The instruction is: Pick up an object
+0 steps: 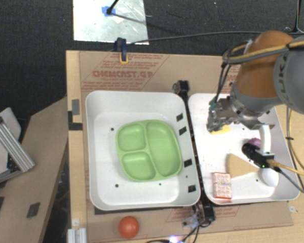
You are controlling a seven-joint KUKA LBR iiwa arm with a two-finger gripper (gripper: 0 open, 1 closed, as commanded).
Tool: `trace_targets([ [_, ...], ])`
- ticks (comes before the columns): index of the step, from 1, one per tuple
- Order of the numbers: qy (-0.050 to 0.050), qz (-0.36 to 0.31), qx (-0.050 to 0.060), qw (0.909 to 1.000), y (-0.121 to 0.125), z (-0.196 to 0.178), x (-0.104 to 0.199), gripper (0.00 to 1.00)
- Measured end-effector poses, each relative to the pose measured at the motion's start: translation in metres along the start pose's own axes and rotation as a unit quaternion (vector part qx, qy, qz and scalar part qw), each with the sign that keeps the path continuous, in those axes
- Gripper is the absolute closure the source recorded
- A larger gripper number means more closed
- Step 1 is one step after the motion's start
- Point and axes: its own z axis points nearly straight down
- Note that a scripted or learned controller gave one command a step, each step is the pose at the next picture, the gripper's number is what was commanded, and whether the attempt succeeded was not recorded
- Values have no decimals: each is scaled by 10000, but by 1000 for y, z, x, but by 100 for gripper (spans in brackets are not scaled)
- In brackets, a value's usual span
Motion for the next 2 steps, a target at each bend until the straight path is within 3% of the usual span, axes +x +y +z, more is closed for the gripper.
trace_targets([
  [2,-1,2,0,10000,-23,-4,101,100],
])
